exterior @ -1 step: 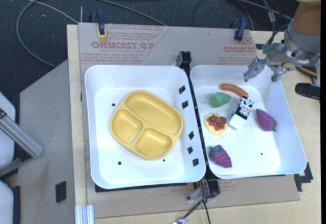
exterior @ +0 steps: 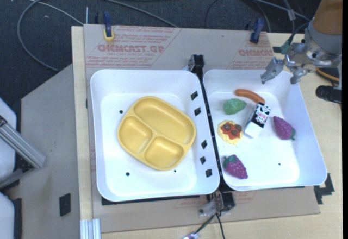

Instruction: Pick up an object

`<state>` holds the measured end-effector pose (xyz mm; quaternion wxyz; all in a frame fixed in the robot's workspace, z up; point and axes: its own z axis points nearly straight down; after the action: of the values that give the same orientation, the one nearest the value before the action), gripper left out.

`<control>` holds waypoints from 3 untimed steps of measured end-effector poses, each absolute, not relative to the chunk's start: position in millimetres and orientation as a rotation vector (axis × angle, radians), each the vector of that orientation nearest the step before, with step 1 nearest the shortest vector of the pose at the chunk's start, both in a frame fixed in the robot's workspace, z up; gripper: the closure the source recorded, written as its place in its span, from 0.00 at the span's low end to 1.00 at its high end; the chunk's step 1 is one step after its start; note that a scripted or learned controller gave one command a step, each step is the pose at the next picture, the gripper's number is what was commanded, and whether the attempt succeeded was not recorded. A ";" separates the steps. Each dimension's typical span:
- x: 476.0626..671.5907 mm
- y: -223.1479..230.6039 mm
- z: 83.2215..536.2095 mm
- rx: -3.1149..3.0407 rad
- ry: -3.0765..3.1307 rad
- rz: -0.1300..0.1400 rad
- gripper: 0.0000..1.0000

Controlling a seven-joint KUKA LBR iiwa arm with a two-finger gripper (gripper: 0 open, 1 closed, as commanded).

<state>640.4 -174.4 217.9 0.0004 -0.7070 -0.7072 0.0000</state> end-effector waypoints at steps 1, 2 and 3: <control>630.7 -173.5 161.9 -2.218 -2.218 0.004 0.00; 633.6 -172.7 119.5 -2.217 -2.220 0.003 0.00; 633.3 -171.9 83.1 -2.217 -2.220 0.003 0.00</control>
<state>633.3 -171.9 83.1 0.0022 -0.7067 -0.7075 0.0010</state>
